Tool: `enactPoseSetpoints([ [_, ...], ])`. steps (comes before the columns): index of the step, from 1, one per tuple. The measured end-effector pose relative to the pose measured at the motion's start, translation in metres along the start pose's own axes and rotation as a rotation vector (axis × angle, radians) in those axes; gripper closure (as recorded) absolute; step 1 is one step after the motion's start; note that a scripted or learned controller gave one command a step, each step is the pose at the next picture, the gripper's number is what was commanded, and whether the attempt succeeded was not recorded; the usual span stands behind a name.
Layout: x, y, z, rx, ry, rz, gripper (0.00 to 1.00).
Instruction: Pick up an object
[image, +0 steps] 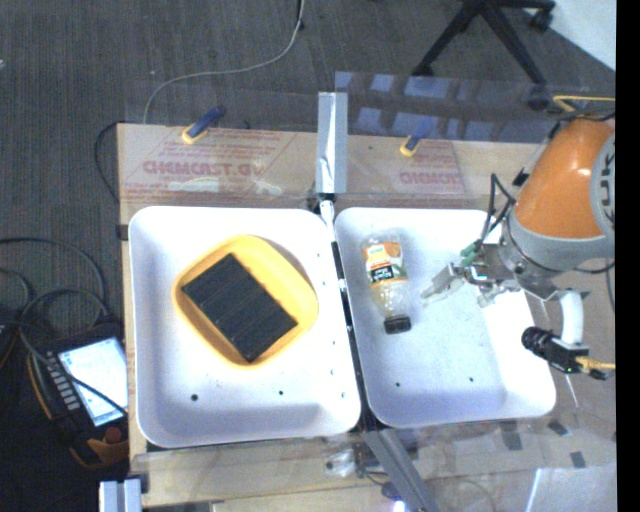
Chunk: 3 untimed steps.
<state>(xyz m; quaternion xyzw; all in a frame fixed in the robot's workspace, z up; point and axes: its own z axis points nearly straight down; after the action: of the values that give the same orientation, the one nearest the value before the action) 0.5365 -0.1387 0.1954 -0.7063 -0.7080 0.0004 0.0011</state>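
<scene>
Bottle (386, 281) lying in right bin (440, 395), fingers (440, 285) beside it, empty.

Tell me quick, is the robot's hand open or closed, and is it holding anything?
Hand: over the right bin, beside the small bottle, with nothing in it. Open or closed cannot be told.

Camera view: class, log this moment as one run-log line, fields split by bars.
task: pick up an object | gripper: above right bin, holding nothing | bottle: lying in right bin, untouched | left bin: yellow dish with dark pad
</scene>
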Motion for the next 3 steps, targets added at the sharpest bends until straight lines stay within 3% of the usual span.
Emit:
enactPoseSetpoints([
  [1,0.045,0.005,-0.066,-0.003,-0.001,-0.089,0.00],
  [2,0.062,0.028,0.009,0.001,-0.002,0.016,0.00],
  [3,0.042,0.038,0.098,0.000,-0.001,-0.013,0.00],
])
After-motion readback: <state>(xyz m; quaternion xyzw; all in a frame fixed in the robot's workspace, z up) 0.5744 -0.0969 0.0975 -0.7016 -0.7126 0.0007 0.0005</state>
